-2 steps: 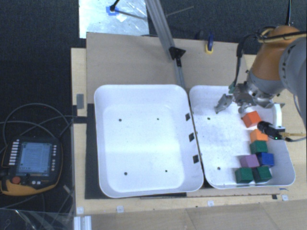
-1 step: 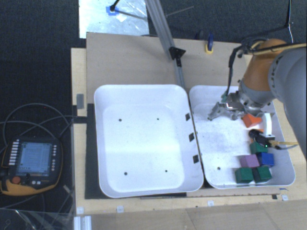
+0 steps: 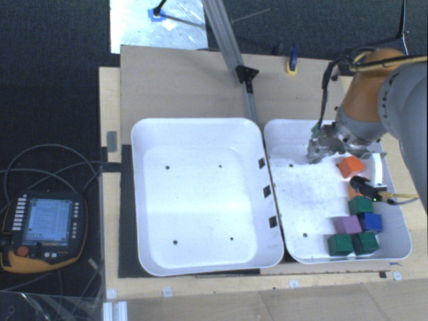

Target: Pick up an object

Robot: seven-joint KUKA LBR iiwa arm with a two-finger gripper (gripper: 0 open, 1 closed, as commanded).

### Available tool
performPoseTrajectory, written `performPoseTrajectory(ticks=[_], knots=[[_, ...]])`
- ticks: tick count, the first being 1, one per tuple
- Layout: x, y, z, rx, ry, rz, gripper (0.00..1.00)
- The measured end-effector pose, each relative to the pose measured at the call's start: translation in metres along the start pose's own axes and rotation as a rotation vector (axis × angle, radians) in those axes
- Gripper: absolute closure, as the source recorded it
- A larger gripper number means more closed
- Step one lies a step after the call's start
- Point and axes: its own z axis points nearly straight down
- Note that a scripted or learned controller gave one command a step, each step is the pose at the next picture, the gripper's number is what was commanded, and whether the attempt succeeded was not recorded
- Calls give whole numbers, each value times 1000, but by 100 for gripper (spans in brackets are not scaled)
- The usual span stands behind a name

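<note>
Evenly and softly lit from above, moderately bright. No hard shadows; only faint grey shading along the inner walls of the left bin [image 3: 144, 179] and right bin [image 3: 294, 246]. White bin floors close to overexposed, showing little surface texture. Strong glare on a shiny sheet [image 3: 134, 12] toward eleven o'clock, blown out to near white. Dark floor around the bench [image 3: 180, 79] dim, grainy and low in detail. Glowing screen on the pendant [image 3: 45, 221] toward eight o'clock readable as a pale blue patch, text unresolved. Overall softness and low resolution; small coloured blocks [image 3: 354, 229] toward four o'clock slightly blurred at the edges. Mild noise throughout.
</note>
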Motion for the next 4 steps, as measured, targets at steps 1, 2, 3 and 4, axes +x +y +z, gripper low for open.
performPoseTrajectory(ticks=[1,2,3,4], knots=[[0,0,-44,-2,0,1,100],[2,-6,-95,-2,-1,1,100],[2,-4,-150,-4,-1,0,100],[53,-2,-157,1,2,-5,100]])
